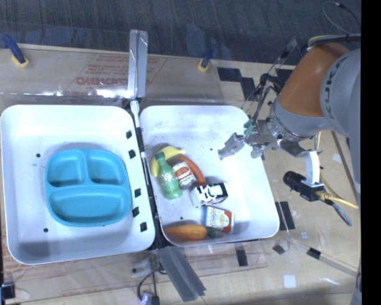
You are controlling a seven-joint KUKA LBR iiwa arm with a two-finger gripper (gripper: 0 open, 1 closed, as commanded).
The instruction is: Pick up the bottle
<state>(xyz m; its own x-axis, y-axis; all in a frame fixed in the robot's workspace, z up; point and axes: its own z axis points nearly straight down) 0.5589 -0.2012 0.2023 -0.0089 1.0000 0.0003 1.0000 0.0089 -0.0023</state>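
The green bottle (169,182) with a white and red label lies on its side in the right bin (178,121), left of centre, its cap pointing toward the back. It sits among other items, touching a yellow one and an orange-red one. My gripper (244,147) hangs over the right bin's right part, well to the right of the bottle and apart from it. It is open, with nothing between its fingers.
Around the bottle lie a yellow fruit (167,154), an orange-red piece (193,167), a black and white object (211,192), a small carton (217,218) and an orange item (185,232). The left bin (19,126) holds a blue divided tray (87,186).
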